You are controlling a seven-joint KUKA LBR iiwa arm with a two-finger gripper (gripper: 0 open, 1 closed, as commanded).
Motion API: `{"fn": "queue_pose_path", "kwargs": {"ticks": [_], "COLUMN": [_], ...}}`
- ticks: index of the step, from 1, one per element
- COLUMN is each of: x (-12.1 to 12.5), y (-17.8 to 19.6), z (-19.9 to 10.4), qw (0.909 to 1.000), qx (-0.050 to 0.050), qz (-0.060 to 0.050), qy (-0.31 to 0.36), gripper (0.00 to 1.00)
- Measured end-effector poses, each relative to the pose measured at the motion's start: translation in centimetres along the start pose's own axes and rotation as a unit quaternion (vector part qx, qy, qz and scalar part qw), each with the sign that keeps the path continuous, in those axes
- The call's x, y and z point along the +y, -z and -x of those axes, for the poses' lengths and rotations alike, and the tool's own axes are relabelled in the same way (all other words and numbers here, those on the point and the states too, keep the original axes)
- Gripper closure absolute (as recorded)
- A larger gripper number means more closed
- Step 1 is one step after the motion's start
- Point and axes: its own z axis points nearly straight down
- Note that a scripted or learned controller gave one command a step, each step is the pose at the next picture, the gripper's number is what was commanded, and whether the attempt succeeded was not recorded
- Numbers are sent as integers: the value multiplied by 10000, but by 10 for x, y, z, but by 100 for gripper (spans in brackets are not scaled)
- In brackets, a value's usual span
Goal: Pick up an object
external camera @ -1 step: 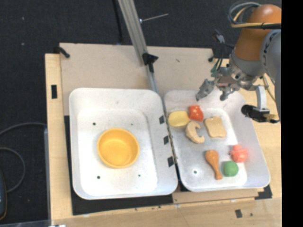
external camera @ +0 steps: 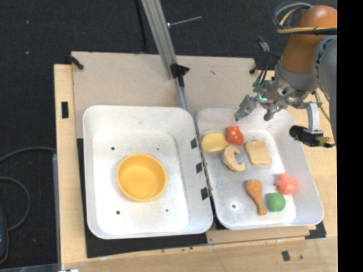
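Camera view has the gripper (external camera: 257, 111) hanging with its two fingers spread and nothing between them, above the far edge of the right bin (external camera: 306, 208), probably poised to drop onto a target. Candidates lie just near of it: a red piece (external camera: 234, 135), a yellow piece (external camera: 213, 142), a tan slice (external camera: 258, 152) and a pale curved piece (external camera: 233, 159). Nearer sit a drumstick (external camera: 256, 195), a green ball (external camera: 276, 202) and a pink piece (external camera: 286, 184). A yellow bowl (external camera: 142, 177) sits alone in the left bin (external camera: 102, 123).

tan bench (external camera: 125, 81) on dark carpet floor (external camera: 34, 21)
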Motion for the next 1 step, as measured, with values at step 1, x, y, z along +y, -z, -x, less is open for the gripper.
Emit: {"fn": "queue_pose_path", "kwargs": {"ticks": [1], "x": [1], "y": [-57], "z": [-8], "qw": [10000], "qx": [0], "qz": [-21], "qy": [-3], "gripper": [0]}}
